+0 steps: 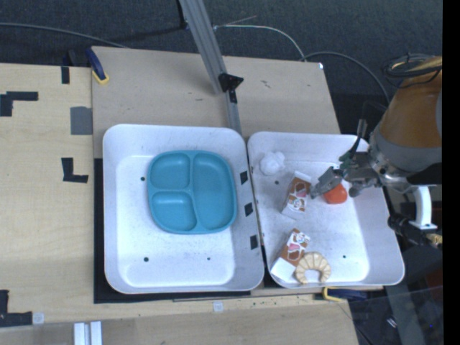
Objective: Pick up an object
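Below me: pale wood bench (43, 214), black tape marks (68, 169) scattered on its left part. Tan board (165, 92) lying under far side of bins. Dark carpet floor (86, 9) beyond bench. Thin cables (273, 34) trailing over carpet. Grey metal pole (205, 38) slanting down from top. Blue-and-yellow clamp (97, 67) at board's far left corner. Light even, soft shadows.
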You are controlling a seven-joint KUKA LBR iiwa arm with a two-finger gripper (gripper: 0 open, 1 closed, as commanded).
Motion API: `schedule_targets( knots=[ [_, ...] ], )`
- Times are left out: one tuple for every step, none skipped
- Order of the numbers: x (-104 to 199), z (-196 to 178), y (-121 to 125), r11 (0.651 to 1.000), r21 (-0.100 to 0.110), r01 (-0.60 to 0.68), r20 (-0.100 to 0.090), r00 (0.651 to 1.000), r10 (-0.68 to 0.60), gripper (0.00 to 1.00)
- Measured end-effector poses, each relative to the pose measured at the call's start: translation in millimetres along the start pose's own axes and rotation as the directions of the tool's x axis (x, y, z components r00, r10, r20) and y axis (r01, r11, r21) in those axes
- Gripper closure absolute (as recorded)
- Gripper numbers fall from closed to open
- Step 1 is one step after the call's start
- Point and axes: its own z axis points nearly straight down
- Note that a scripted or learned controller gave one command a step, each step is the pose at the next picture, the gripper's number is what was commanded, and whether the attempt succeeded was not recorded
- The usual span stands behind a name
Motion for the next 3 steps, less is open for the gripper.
schedule_targets(
  knots=[
    [-0.2, 0.0, 0.0, 1.0, 0.0, 0.0, 0.0, 1.0, 0.0, 0.0],
    [-0.3, 54.6, 9.2, 1.0, 0.004, -0.001, 0.0, 1.0, 0.001, 0.0],
    [2.6, 99.0, 4.9, 1.0, 0.006, -0.001, 0.0, 1.0, 0.001, 0.0]
  ],
)
